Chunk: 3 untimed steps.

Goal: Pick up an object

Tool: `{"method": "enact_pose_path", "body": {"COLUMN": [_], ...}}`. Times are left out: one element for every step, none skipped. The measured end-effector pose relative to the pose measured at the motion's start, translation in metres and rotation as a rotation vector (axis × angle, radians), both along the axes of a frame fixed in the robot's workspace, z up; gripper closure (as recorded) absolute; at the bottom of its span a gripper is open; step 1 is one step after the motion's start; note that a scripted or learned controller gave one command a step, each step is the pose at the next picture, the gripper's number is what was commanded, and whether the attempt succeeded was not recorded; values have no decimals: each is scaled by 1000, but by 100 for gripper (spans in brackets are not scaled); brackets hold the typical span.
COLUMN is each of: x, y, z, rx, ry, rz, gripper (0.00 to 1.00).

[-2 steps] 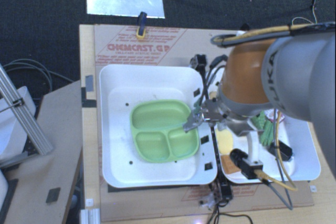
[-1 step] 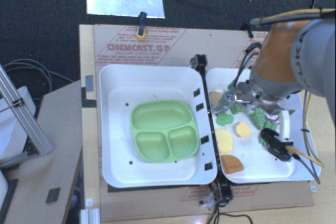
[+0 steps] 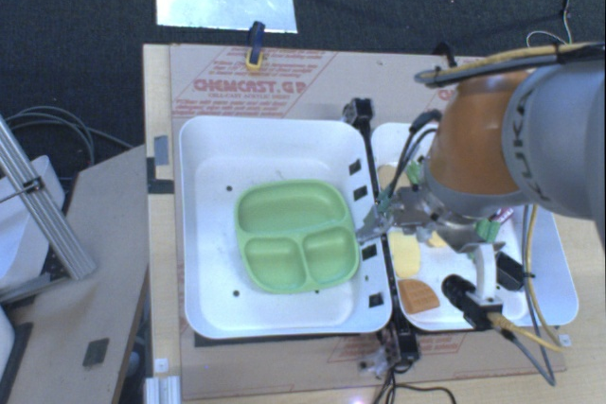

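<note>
The arm's wrist hangs low over the right bin (image 3: 559,298), beside the divider, the gripper (image 3: 398,222) hidden beneath it—its state cannot be told. Likely targets—a yellow piece (image 3: 405,253) and a brown wedge (image 3: 418,296)—lie just below; the green divided tray (image 3: 294,235) rests flat in the left bin (image 3: 208,166).
</note>
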<state>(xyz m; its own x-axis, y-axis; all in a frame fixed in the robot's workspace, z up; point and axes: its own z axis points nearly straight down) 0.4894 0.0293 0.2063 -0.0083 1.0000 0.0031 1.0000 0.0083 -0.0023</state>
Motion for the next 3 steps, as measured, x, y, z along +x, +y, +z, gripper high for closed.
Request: {"method": "enact_pose_path", "body": {"x": [-2, 33, 43], "y": [76, 209, 72], "z": [67, 55, 59], "rx": [2, 3, -7], "ry": [-10, -7, -3], "rz": [5, 8, -20], "gripper": [0, 0, 0]}}
